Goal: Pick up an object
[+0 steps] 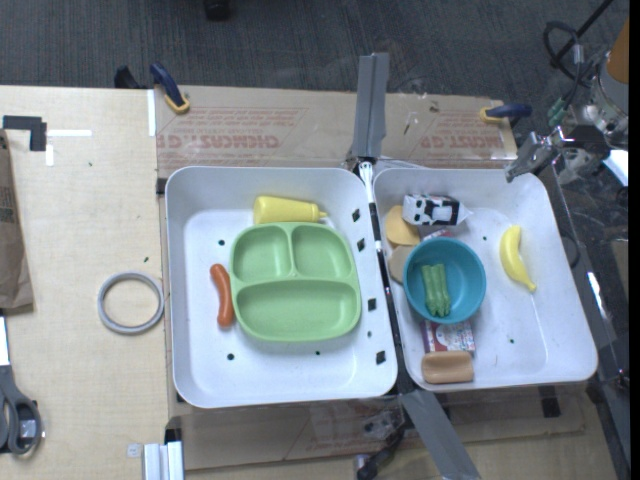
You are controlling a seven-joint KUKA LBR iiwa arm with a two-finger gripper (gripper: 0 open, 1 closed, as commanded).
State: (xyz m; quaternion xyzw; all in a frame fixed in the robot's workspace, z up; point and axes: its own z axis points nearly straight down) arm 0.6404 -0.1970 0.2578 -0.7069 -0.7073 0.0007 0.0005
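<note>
The left bin [190, 348] holds a green divided plate [296, 281], a yellow squeeze bottle [288, 209] lying behind it, and an orange-red sausage [223, 294] to its left. In the right bin [560, 348] a blue bowl [445, 280] contains green beans [437, 288]. Around the bowl lie a banana [517, 256], a black-and-white cow toy [432, 211], tan discs [402, 232], a red packet [449, 339] and a brown bun [447, 367]. My gripper [545, 153] hangs at the right bin's far right corner, above its rim, away from every object.
A grey divider bar [370, 108] runs up from between the bins. A tape ring [130, 301] and scissors [15, 423] lie on the bench at left. Yellow-and-blue clamps [170, 86] [505, 114] sit behind the bins. Cables [575, 53] hang at the upper right.
</note>
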